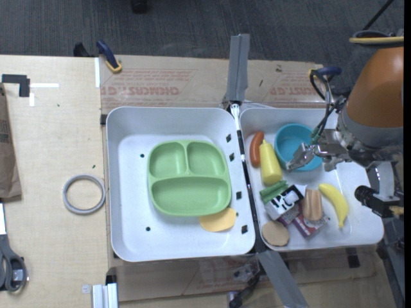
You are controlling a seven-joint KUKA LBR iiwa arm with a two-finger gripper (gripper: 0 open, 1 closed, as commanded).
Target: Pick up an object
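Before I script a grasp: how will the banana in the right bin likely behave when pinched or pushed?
The banana looks like smooth, glossy toy plastic, so it's probably light and may slip between the fingers. Its curved shape suggests it could pivot or rock when nudged rather than slide straight. It lies near the bin's wall, so a push may jam it there.

single fixed cam above bench, looking down at a slant; both white bins (122,191) fully in frame, mid distance; floor along top edge; arm (379,95) enters from frame right
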